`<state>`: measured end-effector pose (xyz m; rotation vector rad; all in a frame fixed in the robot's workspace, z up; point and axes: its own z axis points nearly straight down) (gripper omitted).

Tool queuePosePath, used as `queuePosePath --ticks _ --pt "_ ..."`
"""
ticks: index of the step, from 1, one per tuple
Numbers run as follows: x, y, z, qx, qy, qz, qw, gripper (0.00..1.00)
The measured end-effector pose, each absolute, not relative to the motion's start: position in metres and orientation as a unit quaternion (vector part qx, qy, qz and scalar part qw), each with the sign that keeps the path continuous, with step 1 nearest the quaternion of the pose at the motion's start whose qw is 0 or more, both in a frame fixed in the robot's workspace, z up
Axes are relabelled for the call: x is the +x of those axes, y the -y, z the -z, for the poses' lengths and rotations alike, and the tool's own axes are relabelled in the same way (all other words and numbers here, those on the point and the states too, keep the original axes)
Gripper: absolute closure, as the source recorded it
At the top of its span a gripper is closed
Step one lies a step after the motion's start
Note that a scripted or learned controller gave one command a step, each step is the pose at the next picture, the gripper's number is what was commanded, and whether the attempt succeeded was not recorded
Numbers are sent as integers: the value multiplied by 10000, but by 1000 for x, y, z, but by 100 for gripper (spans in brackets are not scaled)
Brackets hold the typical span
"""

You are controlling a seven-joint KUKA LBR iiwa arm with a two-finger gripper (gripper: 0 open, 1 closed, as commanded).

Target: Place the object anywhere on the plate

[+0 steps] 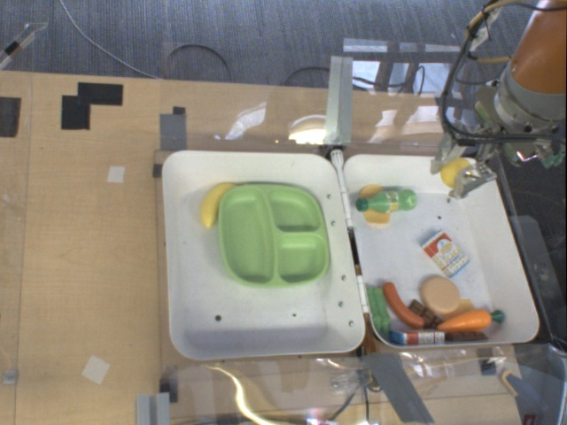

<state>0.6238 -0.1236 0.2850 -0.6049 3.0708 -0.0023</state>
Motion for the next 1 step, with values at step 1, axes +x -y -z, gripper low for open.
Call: queuePosePath --ticks 1 --pt "600 64 -191 -2955 -9553 -8 27 100"
